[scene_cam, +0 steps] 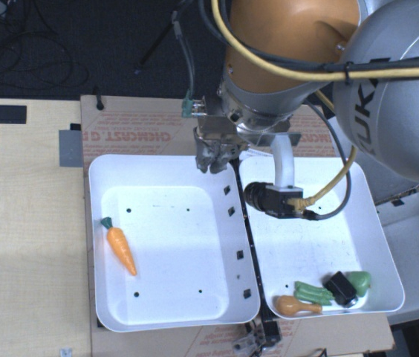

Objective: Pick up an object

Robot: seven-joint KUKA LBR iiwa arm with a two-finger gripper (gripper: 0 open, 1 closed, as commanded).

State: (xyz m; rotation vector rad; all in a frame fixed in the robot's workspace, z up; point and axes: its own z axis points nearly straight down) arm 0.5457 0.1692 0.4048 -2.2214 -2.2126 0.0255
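carrot (121,250) in left bin (157,314), pear (296,306) right

Two bins (217,318) of smooth, faintly glossy white plastic. In left bin, carrot (121,249) of matt orange plastic. Beneath bins, cardboard sheet (143,129), matt brown, printed in red. Left of bins, bench top (24,229) of pale wood-grain laminate. Above bins, arm band (291,21) of glossy orange plastic; wrist housing (395,88) of smooth grey, satin finish.

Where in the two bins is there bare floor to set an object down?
Left bin: open everywhere right of the toy carrot, up to the divider. Right bin: bare middle, below the end effector. Its near corner is crowded: green pepper, black block, orange gourd.
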